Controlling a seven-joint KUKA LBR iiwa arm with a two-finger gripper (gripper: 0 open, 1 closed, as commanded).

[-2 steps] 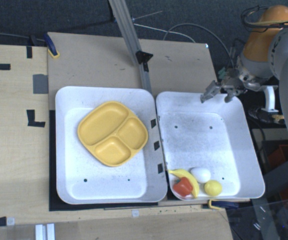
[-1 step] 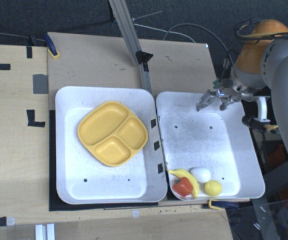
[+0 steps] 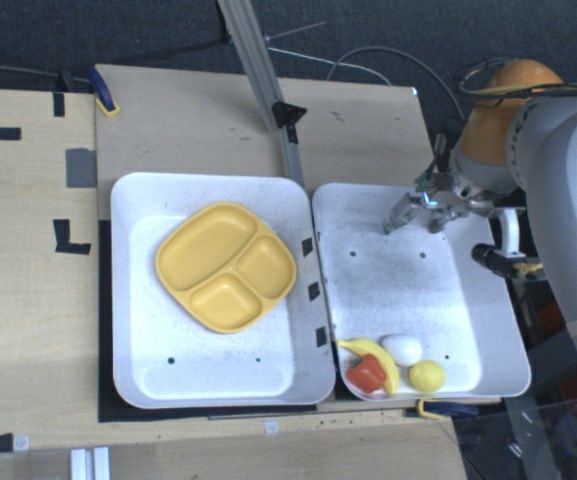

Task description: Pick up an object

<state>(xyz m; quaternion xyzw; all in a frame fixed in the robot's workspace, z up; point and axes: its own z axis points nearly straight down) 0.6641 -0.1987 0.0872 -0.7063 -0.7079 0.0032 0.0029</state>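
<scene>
Objects for picking sit bunched in the near corner of the right bin (image 3: 488, 298), four by my count: a yellow banana (image 3: 376, 352) curving around a red piece (image 3: 368, 373), a white egg-shaped item (image 3: 402, 348) just beside them, and a small yellow ball (image 3: 427, 376) next to that. They touch or nearly touch one another and lie against the bin's near wall, probably because they have slid or been dropped there; that crowding could make a clean grasp awkward. The claw (image 3: 430, 208) hovers over the far end of the same bin, well apart from the cluster, with nothing between its fingers; whether those fingers are spread or pressed together I cannot tell at this size. The left bin (image 3: 128, 268) holds one yellow divided plate (image 3: 226, 266) with three compartments, lying flat near its middle. Two bins in all stand side by side on the tabletop (image 3: 28, 298), touching along their inner edges.
</scene>
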